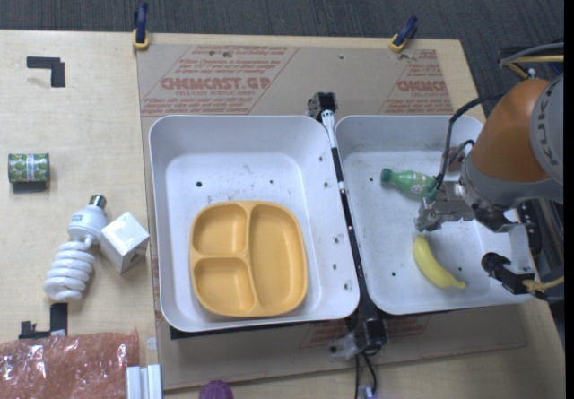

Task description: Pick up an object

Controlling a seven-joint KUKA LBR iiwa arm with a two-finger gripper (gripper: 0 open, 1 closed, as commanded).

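Two white bins sit side by side on a brown board clamped to the bench. The left bin (170,173) holds a yellow tray (248,258) with three compartments, lying flat toward its front. The right bin (377,281) holds a green bottle (408,180) lying on its side near the back and a banana (436,266) lying toward the front right, well apart from the bottle. The arm (516,133) reaches in from the right, its orange band above the wrist, and the gripper (428,216) hangs low over the right bin, between the bottle and the banana. Its tip is just below the bottle's right end and just above the banana's upper end; whether it touches either one cannot be told from this slant. The fingers are too small and dark against the wrist to tell whether they are spread or closed, and nothing is seen clearly between them. Off the board, on the bench to the left, lie a spiral bulb (73,254), a small white cube (125,241) touching it, and a green can (28,169) farther back.
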